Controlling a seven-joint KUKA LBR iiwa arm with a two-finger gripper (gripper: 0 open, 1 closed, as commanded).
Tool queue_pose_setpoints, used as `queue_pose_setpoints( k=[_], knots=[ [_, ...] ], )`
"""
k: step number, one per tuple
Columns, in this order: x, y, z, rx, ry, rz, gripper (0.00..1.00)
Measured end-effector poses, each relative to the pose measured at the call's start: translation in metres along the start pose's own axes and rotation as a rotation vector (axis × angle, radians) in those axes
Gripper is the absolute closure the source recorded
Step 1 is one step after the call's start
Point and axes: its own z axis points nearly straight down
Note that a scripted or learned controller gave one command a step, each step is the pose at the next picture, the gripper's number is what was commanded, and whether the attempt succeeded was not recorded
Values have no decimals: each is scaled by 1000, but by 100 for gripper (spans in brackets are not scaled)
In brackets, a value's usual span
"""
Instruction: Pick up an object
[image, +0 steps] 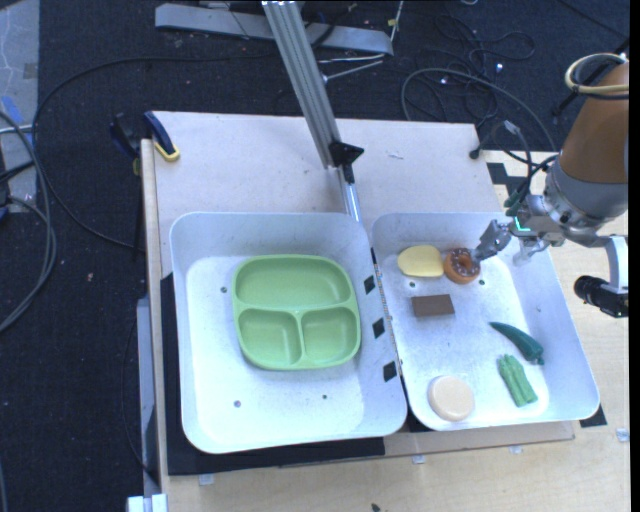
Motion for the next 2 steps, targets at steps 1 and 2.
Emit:
queue_pose_setpoints(
  k=[1,2],
  knots=[
    [0,1,-1,-2,0,0,0],
    [9,4,48,1,0,-2,0]
  ],
)
